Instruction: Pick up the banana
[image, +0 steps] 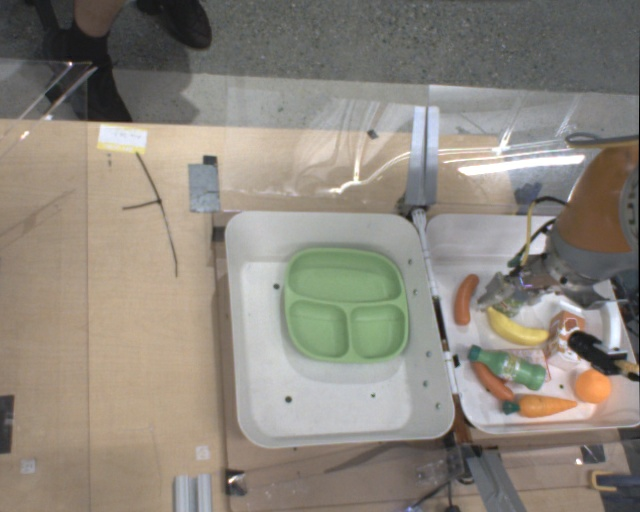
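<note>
The yellow banana (517, 328) lies in the right bin (445, 240), curved, near the bin's middle. My gripper (508, 290) hangs just beyond the banana's upper left end, close over it, with the grey arm and its orange band reaching in from the right. Nothing shows held in the gripper.
Around the banana lie a red sausage (465, 298), a green bottle (510, 366), a small orange-red piece (490, 380), a carrot (545, 405) and an orange (592, 386). The left bin (250, 400) holds a green divided tray (347, 303).
</note>
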